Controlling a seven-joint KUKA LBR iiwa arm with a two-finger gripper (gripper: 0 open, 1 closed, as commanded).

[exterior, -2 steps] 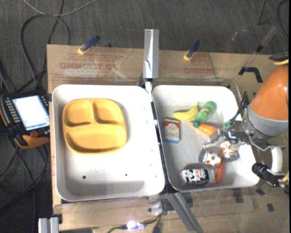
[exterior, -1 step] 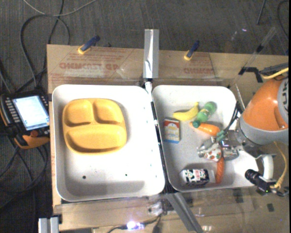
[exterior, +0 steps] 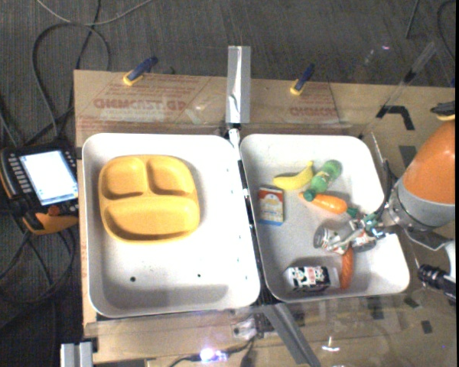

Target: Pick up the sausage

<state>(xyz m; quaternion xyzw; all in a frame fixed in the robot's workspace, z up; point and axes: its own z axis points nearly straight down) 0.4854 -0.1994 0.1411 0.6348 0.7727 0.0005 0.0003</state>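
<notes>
- Nearest to the camera, a small dark packet (exterior: 307,277) lies by the front edge of the right bin (exterior: 367,153), and the sausage (exterior: 346,267) lies just beside it, toward the front right corner, pointing roughly front to back.
- Over the far end of the sausage hangs the gripper (exterior: 350,234); whether the fingers are apart or together I cannot tell, because the metal parts blur together.
- I cannot see the sausage between the fingers, so I judge that it is not held.
- Risk: the sausage is round and thin, so a grasp near its end may make it roll or slip out.
- Risk: the packet is close, so a finger could land on it or push it.
- Risk: the bin wall is near, and the sausage could be pushed against it.
- A carrot (exterior: 327,202), a banana (exterior: 294,178) and a green bottle (exterior: 326,172) lie toward the back edge, apart from the sausage.
- The left bin (exterior: 168,285) carries a yellow divided tray (exterior: 149,197).
</notes>
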